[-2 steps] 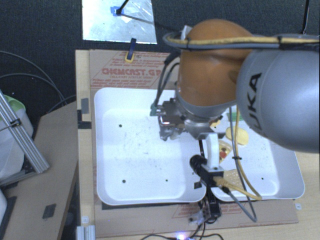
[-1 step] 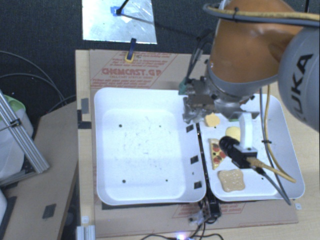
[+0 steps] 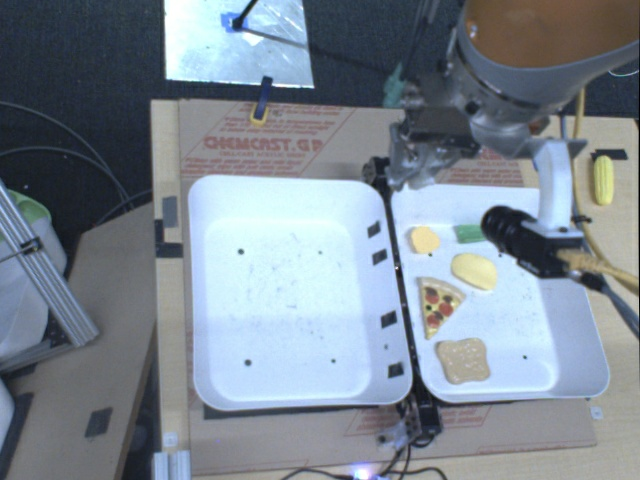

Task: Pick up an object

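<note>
A: Where are the objects lying?
B: Pizza slice (image 3: 438, 306), yellow piece (image 3: 474, 270) and cracker (image 3: 463, 359) are sitting in the right bin (image 3: 560, 368).
A: The end effector (image 3: 420, 163)?
B: Hovering above that bin's upper left corner; I cannot tell its grip

You're looking at two bins — the left bin (image 3: 285, 288) and right bin (image 3: 540, 338) — of smooth white plastic with a soft sheen. Under them lies matt brown cardboard (image 3: 270, 140) printed in red. The pizza slice (image 3: 438, 306) and cookie (image 3: 463, 359) look like matt moulded plastic — the metal sheet (image 3: 238, 28) beyond shines dully.
</note>
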### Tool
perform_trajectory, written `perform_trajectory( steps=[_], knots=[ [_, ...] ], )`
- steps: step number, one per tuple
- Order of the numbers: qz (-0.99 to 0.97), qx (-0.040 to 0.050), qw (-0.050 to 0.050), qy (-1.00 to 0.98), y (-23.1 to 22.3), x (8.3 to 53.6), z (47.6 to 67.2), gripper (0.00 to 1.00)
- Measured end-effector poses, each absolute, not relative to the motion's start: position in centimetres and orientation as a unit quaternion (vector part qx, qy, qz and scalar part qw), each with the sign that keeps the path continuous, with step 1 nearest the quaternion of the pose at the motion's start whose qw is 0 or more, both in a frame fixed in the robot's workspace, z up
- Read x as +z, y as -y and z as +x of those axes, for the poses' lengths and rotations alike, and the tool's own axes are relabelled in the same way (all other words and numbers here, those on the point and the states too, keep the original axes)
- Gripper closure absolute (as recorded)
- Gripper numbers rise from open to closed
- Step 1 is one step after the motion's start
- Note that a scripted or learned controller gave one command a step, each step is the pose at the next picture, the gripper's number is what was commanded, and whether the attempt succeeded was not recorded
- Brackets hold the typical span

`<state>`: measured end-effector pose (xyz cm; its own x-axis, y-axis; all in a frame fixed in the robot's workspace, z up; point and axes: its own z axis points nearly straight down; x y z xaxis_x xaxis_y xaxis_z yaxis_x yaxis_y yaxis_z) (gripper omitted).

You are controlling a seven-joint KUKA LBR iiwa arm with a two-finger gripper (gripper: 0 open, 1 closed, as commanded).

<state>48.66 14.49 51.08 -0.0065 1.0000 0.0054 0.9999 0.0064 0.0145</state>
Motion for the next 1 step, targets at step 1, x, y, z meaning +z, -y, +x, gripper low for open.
perform_trajectory(
  steps=[1],
  knots=[
    [0.704,-0.002,-0.002,-0.71,-20.29,36.73,48.58,1.0]
  ],
)
